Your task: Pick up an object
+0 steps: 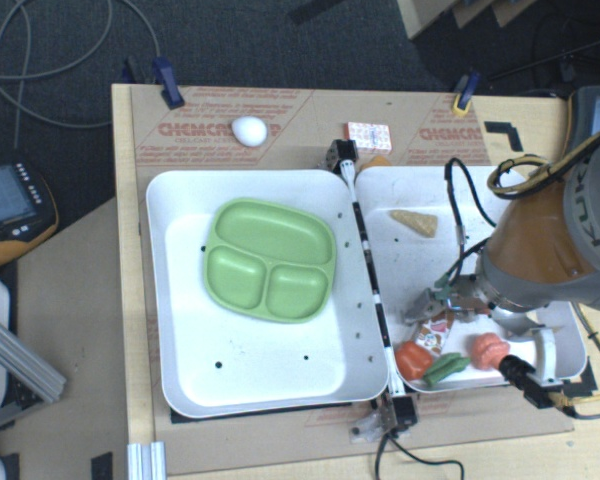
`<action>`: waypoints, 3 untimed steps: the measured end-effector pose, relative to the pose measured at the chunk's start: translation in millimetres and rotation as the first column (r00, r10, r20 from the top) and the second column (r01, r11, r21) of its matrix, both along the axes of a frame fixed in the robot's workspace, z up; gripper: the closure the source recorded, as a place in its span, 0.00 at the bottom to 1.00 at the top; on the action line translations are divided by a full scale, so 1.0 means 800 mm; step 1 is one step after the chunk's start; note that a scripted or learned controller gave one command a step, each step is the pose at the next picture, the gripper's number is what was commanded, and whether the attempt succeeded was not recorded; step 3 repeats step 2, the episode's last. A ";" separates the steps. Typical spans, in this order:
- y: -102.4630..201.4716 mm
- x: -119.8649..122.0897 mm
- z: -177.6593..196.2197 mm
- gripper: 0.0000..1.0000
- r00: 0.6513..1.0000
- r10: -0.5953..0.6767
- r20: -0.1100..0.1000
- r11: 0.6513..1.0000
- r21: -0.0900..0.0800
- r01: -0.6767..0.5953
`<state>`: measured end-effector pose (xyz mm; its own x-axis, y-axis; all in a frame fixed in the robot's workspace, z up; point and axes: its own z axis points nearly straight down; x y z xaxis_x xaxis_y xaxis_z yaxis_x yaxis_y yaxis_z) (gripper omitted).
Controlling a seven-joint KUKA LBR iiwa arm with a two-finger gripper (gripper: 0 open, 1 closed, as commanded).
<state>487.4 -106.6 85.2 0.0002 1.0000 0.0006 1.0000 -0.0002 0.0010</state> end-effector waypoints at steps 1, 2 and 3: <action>0.000 0.002 0.013 1.00 1.000 -0.001 0.005 1.000 -0.001 0.001; 0.079 0.039 0.124 1.00 1.000 0.002 0.000 1.000 0.000 -0.002; 0.079 0.039 0.124 1.00 1.000 0.002 0.000 1.000 0.000 -0.002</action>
